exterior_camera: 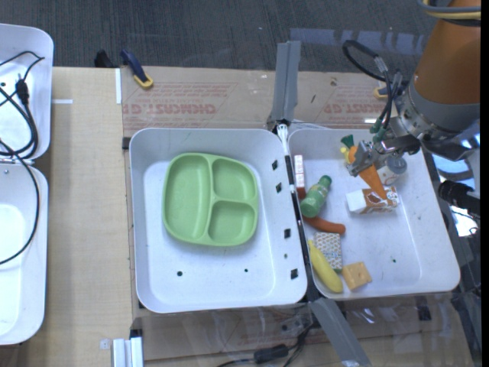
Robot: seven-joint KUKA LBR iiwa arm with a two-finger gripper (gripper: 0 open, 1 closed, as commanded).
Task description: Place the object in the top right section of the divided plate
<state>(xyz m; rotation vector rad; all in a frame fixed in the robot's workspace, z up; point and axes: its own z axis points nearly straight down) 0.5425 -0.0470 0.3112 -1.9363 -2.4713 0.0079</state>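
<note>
A green divided plate (210, 199) lies in the left white bin (153, 281), with its two small sections on the right and one large section on the left. Over the upper part of the right bin (428, 274) my gripper (365, 161) is shut on an orange toy carrot (372, 178) with a green top. The carrot hangs at a slant, its tip over a small white and orange carton (373, 201).
The right bin also holds a green bottle (315, 196), a red sausage (328, 225), a banana (325, 268), a tan cracker (356, 275) and a checkered piece (328, 244). A grey divider (286, 82) stands behind the bins. Cables lie at the far left.
</note>
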